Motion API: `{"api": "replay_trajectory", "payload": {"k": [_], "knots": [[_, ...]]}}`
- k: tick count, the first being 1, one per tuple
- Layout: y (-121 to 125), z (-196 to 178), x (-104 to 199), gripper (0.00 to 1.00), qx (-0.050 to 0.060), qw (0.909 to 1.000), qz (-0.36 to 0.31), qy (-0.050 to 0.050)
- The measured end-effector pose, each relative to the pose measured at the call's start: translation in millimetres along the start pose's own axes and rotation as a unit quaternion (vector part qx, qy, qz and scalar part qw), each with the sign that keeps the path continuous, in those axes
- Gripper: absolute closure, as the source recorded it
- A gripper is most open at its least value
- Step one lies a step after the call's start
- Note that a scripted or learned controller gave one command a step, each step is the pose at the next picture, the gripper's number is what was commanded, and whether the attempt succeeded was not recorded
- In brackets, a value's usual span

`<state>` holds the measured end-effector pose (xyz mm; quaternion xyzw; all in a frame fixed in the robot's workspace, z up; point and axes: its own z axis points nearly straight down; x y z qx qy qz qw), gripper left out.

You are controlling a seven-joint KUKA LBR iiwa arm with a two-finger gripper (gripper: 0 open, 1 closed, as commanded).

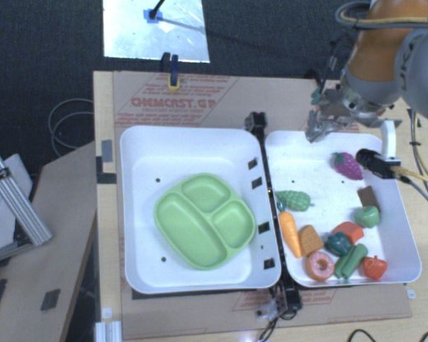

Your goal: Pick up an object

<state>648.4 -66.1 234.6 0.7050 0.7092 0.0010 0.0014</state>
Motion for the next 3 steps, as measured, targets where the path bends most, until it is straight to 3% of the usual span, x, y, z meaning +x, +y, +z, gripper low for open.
{"api": "replay_trajectory", "payload": {"k": [3], "knots": [[-2,19,2,1.00,0.000,1.0000,0.001,0.000]]}}
